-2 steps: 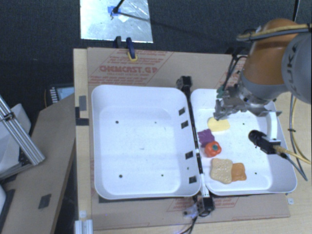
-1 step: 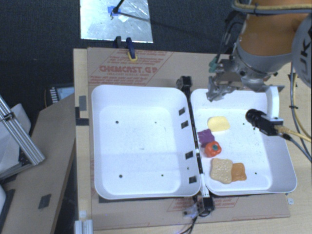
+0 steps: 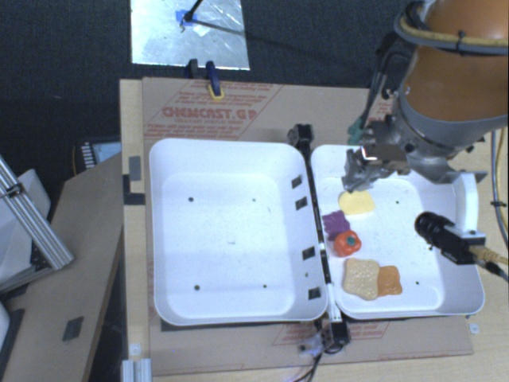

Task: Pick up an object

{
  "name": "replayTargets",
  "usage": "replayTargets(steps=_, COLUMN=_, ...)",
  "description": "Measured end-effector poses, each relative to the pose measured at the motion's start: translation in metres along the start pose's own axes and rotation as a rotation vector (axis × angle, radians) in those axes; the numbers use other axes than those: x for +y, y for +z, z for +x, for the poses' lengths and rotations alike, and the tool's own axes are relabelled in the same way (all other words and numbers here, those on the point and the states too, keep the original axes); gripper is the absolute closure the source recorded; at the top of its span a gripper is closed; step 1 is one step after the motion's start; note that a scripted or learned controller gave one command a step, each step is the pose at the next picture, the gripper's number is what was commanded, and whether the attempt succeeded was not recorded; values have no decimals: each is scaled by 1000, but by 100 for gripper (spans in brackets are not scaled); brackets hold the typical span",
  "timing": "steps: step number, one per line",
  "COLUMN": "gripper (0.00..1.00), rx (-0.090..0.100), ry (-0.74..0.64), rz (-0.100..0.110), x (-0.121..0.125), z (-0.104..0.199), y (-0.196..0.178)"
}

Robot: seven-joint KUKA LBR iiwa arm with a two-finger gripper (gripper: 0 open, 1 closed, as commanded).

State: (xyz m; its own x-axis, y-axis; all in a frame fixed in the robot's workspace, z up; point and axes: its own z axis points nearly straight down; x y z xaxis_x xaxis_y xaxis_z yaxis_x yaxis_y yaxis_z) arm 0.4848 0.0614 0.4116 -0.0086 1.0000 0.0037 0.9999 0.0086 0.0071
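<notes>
The right bin (image 3: 445, 297) holds a pale yellow piece (image 3: 357, 204), a purple piece (image 3: 336, 223), a red tomato-like piece with a green top (image 3: 347, 243), a beige bread-like slice (image 3: 362, 278) and an orange piece (image 3: 389, 280). My gripper (image 3: 355, 178) hangs over the back left of that bin, just above the yellow piece. Nothing shows between its fingers.
The left bin (image 3: 167, 237) lies beside the right one, split from it by a black hinge strip (image 3: 312, 213). A black cylinder (image 3: 442, 235) juts in over the right bin's right side. Both bins rest on brown cardboard (image 3: 215, 110).
</notes>
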Motion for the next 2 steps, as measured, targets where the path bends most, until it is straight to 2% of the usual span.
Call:
replayTargets(steps=1, gripper=100, rx=1, ry=-1, rz=-8, x=3, z=46, y=-107)
replayTargets(steps=2, gripper=100, rx=-1, ry=-5, rz=7, x=2, z=135, y=-90)
